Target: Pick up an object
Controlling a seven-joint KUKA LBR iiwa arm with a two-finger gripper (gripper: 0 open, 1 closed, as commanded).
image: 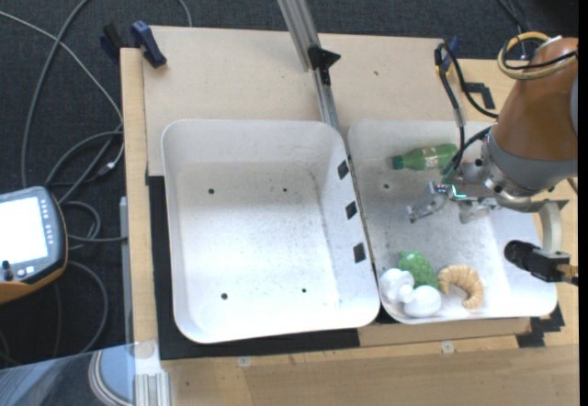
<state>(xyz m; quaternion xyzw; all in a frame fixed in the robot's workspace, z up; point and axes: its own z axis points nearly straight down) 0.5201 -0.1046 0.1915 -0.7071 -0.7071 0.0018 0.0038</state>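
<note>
Nothing lifted yet. Gripper (pixel 447 203) hovering mid right bin (pixel 372 165), claw state impossible to tell. Green bottle (pixel 424 157) at eleven o'clock, croissant (pixel 462 284) at five, untouched.

Tabletop (pixel 230 83): pale tan board, seen from above at a slant. Directly on it: two shallow white bins side by side, left bin (pixel 184 239) and right bin (pixel 367 142), their inner rims touching, over a black mat (pixel 163 340) showing along the left and front edges. A blue clamp (pixel 147 41) grips the far left corner. A metal rail (pixel 294 9) rises from the far edge.
</note>
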